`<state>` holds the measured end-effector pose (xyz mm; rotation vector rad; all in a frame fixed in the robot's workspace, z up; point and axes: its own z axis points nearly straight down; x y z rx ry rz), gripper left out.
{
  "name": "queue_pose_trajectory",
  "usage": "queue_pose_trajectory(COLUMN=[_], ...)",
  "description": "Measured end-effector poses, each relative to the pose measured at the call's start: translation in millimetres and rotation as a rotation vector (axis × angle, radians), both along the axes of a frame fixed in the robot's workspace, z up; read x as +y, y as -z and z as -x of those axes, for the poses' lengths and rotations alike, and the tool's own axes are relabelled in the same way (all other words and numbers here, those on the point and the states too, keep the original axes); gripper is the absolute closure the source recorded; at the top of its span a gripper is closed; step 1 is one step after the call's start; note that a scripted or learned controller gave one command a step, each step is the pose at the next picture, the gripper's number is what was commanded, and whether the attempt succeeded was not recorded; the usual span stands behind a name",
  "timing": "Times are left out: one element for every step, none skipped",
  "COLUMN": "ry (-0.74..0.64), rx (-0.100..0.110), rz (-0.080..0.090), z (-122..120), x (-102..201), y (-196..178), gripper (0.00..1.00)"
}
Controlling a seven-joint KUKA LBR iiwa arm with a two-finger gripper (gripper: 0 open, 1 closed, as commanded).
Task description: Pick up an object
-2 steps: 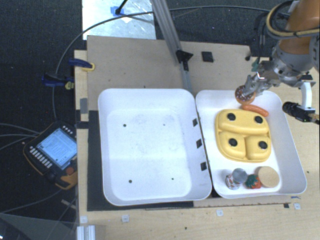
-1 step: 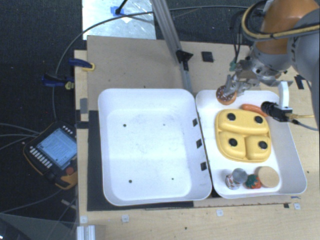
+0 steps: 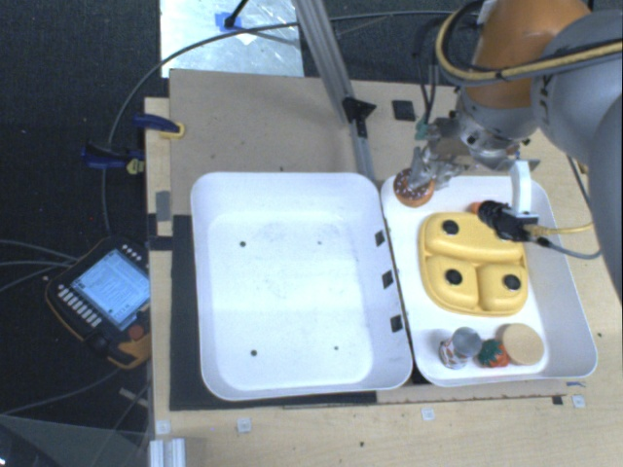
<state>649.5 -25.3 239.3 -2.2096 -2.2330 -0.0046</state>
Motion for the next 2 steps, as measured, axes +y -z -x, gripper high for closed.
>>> queue_pose_trajectory(ry=[0.000, 0.000], rx=[0.000, 0.002], rz=[0.000, 0.000], z=[-0.6, 16.0], x=[58.2, 119.6], y=[-2.7, 1.7], gripper=[1.00, 1.00])
